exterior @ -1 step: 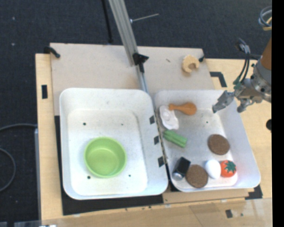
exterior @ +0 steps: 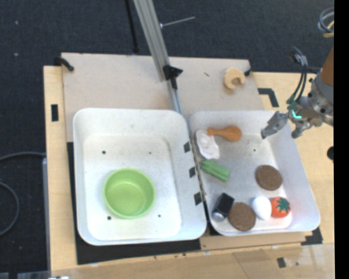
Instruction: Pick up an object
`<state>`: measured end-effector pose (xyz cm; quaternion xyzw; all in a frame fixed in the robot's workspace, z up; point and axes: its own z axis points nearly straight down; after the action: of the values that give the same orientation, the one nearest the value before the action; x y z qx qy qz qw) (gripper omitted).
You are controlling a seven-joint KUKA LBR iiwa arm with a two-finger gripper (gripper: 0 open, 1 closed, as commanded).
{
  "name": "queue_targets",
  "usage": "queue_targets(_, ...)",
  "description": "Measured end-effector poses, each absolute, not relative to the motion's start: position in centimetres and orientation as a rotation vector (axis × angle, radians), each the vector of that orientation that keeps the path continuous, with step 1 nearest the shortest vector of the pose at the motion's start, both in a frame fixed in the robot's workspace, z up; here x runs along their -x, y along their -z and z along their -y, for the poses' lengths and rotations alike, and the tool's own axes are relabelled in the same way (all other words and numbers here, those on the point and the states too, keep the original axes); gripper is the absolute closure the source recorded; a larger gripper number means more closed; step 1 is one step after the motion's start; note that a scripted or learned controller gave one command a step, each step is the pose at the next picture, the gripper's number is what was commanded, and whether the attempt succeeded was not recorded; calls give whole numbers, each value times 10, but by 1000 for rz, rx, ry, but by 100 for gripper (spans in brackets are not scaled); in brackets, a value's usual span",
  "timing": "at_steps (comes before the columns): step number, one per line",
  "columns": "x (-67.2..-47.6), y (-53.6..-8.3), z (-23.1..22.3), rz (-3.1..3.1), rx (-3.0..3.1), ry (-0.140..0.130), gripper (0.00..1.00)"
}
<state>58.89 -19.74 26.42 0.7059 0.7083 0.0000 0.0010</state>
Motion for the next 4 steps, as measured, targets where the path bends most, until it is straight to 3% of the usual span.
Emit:
queue_targets(3, -596, -100, 202, -2222, -2223, 6, 0)
queue_targets(4, -598, -114, 204, -2214, -2220, -3, 100)
